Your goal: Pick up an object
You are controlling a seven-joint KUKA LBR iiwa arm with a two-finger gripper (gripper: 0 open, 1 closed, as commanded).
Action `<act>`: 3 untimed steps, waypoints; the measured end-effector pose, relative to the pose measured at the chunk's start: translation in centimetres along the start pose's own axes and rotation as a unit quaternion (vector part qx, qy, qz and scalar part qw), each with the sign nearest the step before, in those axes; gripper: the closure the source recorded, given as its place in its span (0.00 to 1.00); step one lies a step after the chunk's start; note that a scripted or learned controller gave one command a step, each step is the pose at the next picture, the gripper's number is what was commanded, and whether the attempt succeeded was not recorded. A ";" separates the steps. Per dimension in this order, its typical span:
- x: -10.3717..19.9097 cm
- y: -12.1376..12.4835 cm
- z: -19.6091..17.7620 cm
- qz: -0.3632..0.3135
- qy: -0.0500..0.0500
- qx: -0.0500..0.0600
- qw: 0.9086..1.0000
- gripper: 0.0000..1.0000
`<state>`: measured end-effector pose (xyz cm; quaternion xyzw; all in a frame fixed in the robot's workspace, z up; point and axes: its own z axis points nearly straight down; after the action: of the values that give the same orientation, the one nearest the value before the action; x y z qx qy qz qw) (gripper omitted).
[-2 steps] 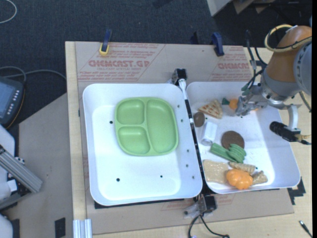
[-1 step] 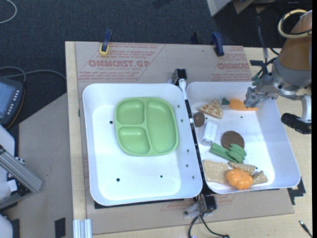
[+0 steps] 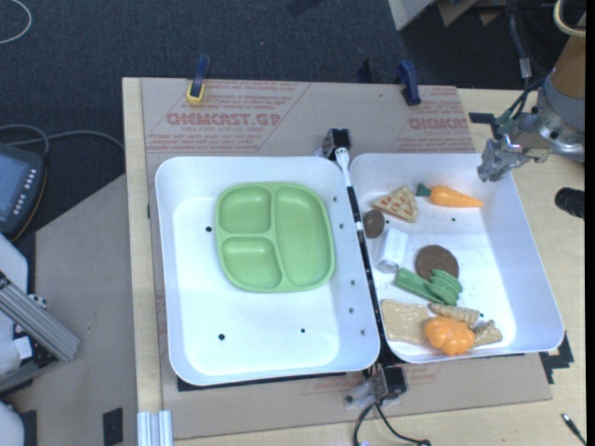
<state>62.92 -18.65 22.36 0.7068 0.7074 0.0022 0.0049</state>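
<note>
**White bins, gripper at the far right rim**

White plastic gives you two shallow bins side by side on the worktop (image 3: 279, 110). The left bin (image 3: 186, 342) has bare floor in front of and around its one item, a green divided plate (image 3: 275, 237) lying flat toward the far side. The right bin (image 3: 521, 258) is crowded along its left and near parts, with open floor on its right half.

Your gripper (image 3: 495, 163) hovers over the far right rim of the right bin; you cannot tell how far its fingers are parted, and nothing shows between them.

Nearest it lies a carrot (image 3: 454, 196), orange with a green tip, flat on the bin floor. Just left of that sits a sandwich wedge (image 3: 400, 204). Further forward you have a brown disc (image 3: 436, 261), a green pod (image 3: 429, 284) and an orange fruit (image 3: 448, 335) by the near rim.
</note>
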 end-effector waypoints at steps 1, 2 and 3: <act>0.0 0.1 -0.2 0.000 0.001 0.003 1.000 1.00; 3.5 -2.4 -0.5 -0.001 0.003 0.006 1.000 1.00; 7.7 -5.0 0.5 -0.001 0.003 0.007 1.000 1.00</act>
<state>57.96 -10.91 21.76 0.7058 0.7084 -0.0005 -0.0026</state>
